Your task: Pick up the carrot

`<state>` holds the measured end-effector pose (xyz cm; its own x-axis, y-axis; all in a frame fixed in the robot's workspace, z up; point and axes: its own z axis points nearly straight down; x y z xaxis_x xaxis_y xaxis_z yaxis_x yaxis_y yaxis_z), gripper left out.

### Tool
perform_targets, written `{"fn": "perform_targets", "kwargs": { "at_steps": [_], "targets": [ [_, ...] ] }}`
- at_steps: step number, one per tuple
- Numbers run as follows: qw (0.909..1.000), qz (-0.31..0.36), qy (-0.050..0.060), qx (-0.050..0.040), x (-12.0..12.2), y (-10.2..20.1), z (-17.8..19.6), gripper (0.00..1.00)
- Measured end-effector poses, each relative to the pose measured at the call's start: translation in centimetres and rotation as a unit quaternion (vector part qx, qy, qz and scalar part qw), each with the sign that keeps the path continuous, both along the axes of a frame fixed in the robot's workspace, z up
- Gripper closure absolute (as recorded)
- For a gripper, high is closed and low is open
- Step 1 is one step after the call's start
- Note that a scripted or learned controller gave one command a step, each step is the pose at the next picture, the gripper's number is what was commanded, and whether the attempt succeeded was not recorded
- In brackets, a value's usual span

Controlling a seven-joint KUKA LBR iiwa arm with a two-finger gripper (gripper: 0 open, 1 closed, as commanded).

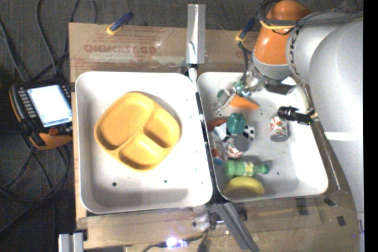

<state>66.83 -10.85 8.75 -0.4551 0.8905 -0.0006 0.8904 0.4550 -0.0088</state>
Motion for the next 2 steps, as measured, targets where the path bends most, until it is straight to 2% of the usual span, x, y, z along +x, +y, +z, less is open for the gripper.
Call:
{"fn": "perform_targets", "kwargs": {
  "at_steps": [1,2],
  "targets": [
    [1.0000,0.001,-0.008,-0.0018,0.4,0.0,0.9,1.00],
    [0.9886,0.151,-0.003,0.0025,-0.7,4.0,9.4,1.00]
  ]
}}
